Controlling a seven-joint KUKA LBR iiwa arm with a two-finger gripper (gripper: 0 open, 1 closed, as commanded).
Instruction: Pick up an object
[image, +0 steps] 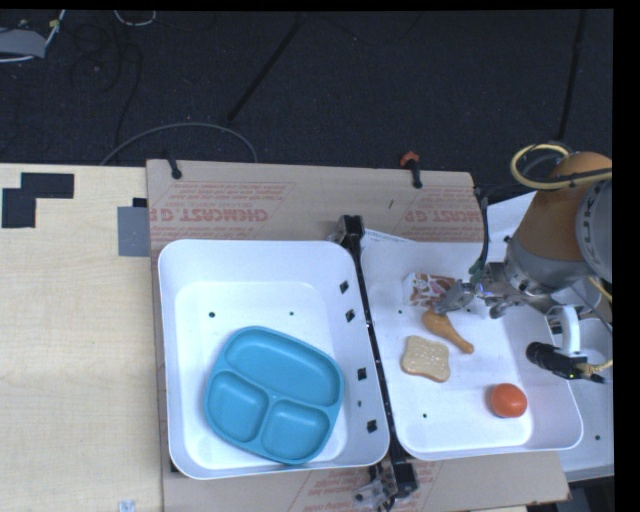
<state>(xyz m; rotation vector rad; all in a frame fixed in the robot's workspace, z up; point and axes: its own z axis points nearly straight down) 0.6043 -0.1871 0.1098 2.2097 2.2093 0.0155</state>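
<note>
Left bin (190, 290): blue divided plate (273, 394), untouched. Right bin (540, 435): toast slice (426, 358), drumstick (446, 330), wrapper (430, 288), orange ball (508, 400). Your claw (468, 292) sits just beside the wrapper and drumstick; can't tell its state. Nothing lifted yet, so the whole pick remains. The cardboard (300, 205) lettering is upside down, unreadable.

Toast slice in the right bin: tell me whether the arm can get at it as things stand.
Probably yes. The toast slice lies flat with nothing on top of it; the drumstick sits just beside it, and the claw hovers close by, over the same bin.
</note>
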